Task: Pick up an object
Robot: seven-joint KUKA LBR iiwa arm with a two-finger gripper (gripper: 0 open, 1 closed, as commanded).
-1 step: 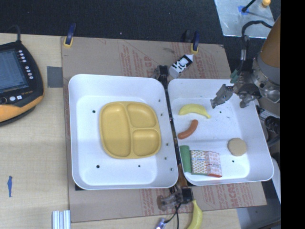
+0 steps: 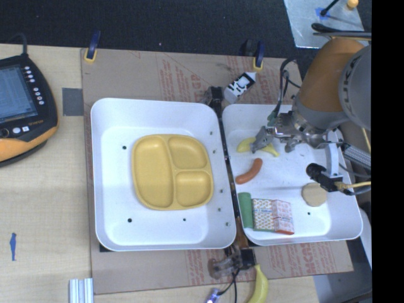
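My gripper hangs over the upper left part of the right bin, its two fingers spread apart and open. A yellow banana lies right under it; one end sticks out to the left and the middle is partly hidden by the fingers. Nothing is clamped between the fingers. Below the banana lies an orange-red sausage. A tan round cookie rests at the right. A green block and a printed carton sit along the bin's front edge.
The left bin holds a yellow divided plate. A tablet controller lies at the far left of the bench. Another banana lies outside the bins at the bottom, and a black-and-white tag sits behind them.
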